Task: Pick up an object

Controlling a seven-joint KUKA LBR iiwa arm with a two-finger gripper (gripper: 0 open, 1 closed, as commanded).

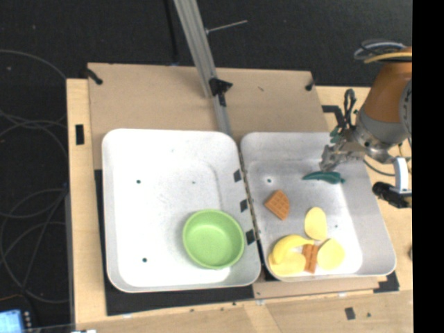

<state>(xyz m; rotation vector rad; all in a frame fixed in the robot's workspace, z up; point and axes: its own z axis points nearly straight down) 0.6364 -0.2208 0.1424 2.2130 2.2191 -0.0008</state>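
My gripper hangs over the far right part of the right bin. Just below its tip lies a small flat teal object; whether the two touch is unclear. Closer to the front of this bin are an orange waffle-like square, a yellow oval piece, a yellow lump and a yellow round piece. A reddish-orange strip rests between the two front yellow pieces.
A green bowl sits upright in the front right corner of the left bin. A slanted metal post rises behind the bins. The bench edge runs close along the front of both bins.
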